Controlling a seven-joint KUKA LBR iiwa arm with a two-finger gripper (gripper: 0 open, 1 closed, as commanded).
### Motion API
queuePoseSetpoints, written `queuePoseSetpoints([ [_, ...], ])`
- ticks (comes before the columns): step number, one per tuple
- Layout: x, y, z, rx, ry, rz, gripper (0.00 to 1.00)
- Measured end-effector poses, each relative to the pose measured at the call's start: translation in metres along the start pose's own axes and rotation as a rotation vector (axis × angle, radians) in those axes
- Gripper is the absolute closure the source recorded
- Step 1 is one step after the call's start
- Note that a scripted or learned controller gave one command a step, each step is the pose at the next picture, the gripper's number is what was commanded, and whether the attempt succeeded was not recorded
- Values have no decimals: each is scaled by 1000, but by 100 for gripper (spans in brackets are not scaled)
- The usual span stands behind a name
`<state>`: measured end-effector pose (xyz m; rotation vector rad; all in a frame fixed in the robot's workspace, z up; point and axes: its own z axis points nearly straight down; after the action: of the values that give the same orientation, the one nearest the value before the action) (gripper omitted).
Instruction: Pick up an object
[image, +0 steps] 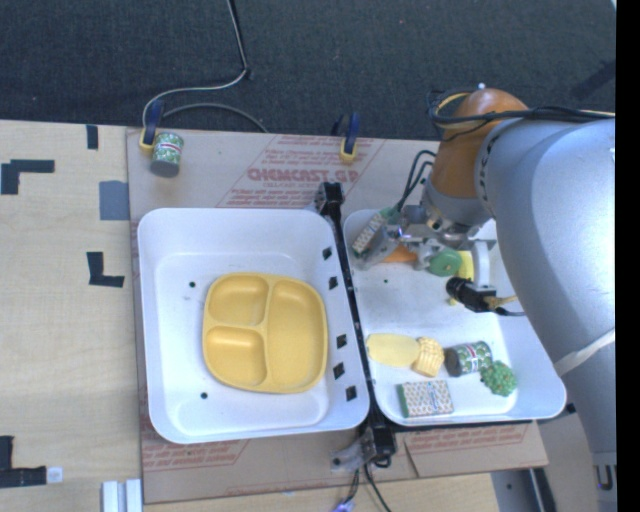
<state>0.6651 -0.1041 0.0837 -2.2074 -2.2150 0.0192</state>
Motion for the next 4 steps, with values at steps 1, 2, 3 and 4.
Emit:
queuePoseSetpoints([
  [1,1,-2,-9,11,2,-1,100],
  [2,0,-2,-9,9,-1,-1,0],
  [3,1,-2,-18,12,-1,-2,100],
  [4,1,-2,-18,11,-1,-3,0],
])
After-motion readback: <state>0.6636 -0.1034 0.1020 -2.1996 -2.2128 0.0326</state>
